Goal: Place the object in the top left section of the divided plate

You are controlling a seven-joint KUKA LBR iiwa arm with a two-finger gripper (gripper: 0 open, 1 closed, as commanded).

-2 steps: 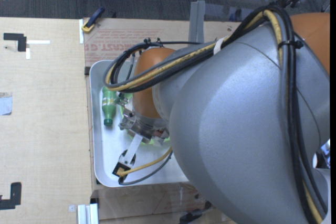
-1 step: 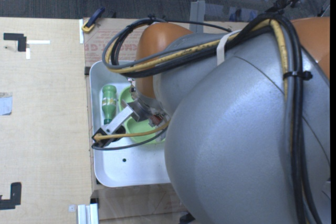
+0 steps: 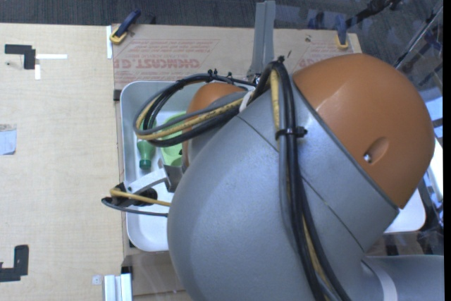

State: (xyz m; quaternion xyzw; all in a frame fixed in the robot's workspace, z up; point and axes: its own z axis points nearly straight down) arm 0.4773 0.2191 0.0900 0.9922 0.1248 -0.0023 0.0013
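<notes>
The grey arm (image 3: 282,208) with its orange band (image 3: 366,123) fills the frame from five o'clock up toward the centre and hides most of the white bin (image 3: 130,151). Only the bin's nine o'clock wall and a strip of its floor show past the arm. In that strip lies something green (image 3: 146,151), with a paler green patch (image 3: 173,132) at its two o'clock, under the looping black and yellow cables (image 3: 176,120). This may be the object or part of the divided plate; which it is cannot be told, and neither the plate's sections nor its top left compartment can be made out. At seven o'clock from the green piece, dark metal parts with a yellow stick-like piece (image 3: 134,197) reach over the bin's edge; this may belong to the gripper, but how the tool stands cannot be told. On handling, as a judgement only: the green piece looks small, smooth and probably a light plastic, so it should weigh little yet could slip or skid on the bin floor. A hold across its narrowest width, near its middle, would seem safest. The cardboard sheet (image 3: 183,56) lies at twelve o'clock, the wooden bench (image 3: 56,151) at nine.
</notes>
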